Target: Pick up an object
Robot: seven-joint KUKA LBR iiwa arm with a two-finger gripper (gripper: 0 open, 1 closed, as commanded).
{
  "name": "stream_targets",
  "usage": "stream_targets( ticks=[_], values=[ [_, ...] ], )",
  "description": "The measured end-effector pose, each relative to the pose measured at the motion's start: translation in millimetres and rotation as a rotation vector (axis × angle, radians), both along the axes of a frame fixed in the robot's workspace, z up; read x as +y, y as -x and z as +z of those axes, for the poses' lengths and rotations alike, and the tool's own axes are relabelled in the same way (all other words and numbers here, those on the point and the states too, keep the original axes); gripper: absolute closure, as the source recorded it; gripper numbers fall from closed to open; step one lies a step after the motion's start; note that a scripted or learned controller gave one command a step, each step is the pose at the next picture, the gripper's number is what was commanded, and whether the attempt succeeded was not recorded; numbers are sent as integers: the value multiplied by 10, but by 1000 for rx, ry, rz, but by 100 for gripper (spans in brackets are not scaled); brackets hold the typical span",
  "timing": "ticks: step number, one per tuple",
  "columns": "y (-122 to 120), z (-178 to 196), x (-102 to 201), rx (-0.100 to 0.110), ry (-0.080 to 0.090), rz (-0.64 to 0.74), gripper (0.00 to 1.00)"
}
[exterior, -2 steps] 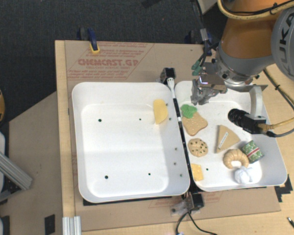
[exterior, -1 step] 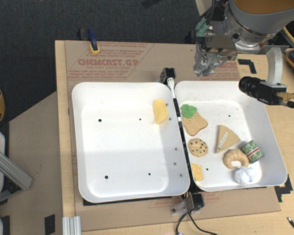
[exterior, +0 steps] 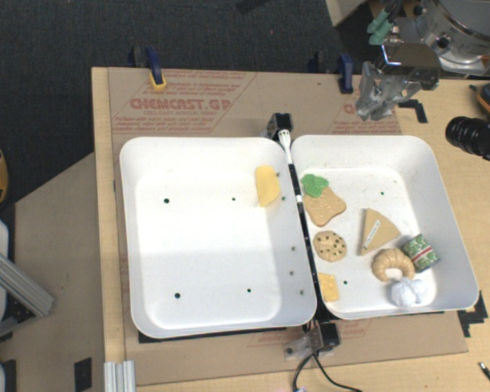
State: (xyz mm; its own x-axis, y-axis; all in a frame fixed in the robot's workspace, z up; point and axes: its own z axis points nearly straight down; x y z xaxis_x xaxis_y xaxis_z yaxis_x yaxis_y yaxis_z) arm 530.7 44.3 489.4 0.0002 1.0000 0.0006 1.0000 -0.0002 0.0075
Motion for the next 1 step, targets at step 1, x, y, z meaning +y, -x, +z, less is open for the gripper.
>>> stream_targets(
  ticks=[1],
  values=[
    [533, 498, -419, -2, 0, -4, 100]
  ],
)
